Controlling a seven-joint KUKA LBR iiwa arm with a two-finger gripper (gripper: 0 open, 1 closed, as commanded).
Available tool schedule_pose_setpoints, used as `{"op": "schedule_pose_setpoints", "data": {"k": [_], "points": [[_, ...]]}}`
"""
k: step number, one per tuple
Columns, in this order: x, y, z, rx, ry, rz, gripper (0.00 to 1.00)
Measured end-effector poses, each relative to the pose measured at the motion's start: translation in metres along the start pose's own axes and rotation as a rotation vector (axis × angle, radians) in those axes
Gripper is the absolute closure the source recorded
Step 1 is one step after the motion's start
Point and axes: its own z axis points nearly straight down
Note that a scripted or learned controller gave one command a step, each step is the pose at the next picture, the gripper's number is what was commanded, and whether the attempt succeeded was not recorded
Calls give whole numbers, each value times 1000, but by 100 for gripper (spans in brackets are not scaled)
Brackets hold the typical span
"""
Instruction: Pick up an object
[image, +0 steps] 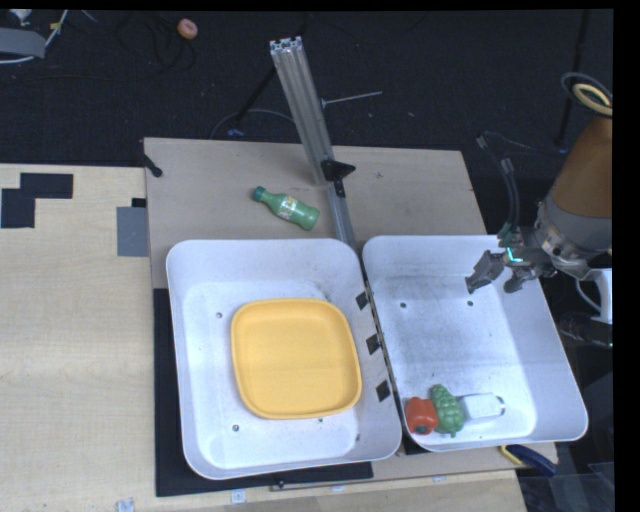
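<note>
Camera view: the gripper (497, 274) hangs with fingers apart and empty over the right bin (560, 365). The toys (440, 411) lie heaped at its near edge; they look light and stiff, best pinched across the green one.
</note>
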Motion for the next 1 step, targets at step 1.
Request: {"op": "schedule_pose_setpoints", "data": {"k": [1], "points": [[0,0,0,0,0,0,0]]}}
